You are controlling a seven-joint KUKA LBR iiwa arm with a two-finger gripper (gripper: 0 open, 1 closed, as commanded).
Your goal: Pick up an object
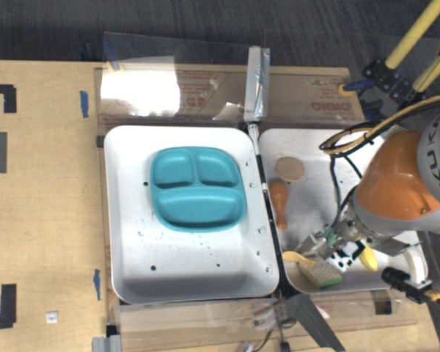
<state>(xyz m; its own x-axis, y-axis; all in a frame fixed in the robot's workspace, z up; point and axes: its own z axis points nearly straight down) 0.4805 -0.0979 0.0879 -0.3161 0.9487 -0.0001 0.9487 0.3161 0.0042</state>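
Two bins: gripper low in right bin over yellow piece; finger state unreadable. Teal tray in left bin.

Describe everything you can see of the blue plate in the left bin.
The blue plate is a rounded-corner, turquoise dish that looks like smooth plastic. Raised ridges split it into three compartments: two smaller ones at the far side and one wide one nearer the camera. It lies flat and face up near the middle of the left white bin, touching only the bin floor.
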